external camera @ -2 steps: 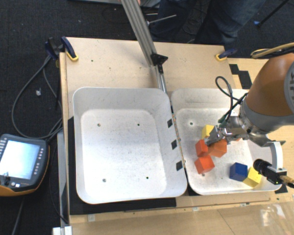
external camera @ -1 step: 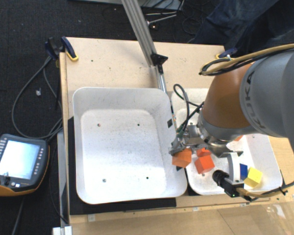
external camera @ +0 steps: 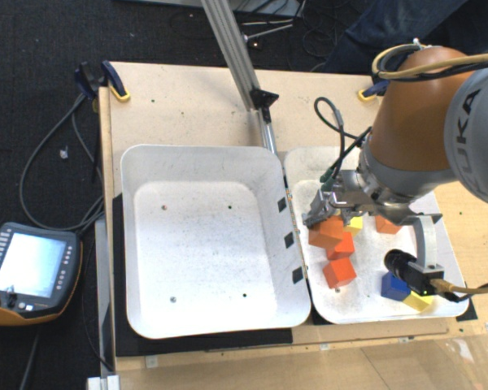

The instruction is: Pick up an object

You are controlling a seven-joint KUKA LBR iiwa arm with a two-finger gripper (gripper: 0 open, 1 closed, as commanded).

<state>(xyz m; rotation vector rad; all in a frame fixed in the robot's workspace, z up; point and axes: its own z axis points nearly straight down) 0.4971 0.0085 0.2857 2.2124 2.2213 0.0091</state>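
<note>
Gripper (external camera: 324, 210) hangs low in the right shallow white plastic bin (external camera: 366, 315), just beside the cluster of orange foam blocks (external camera: 333, 238), with a blue block (external camera: 394, 285) and yellow piece (external camera: 419, 301) farther off. Whether the fingers are open or closed cannot be told here. Best centre over one orange block, clear of its neighbours, before closing and lifting straight up.

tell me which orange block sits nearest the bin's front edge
The lowest orange block. It lies apart from the other orange blocks, which cluster higher up under the gripper, and it sits left of the blue block.
</note>
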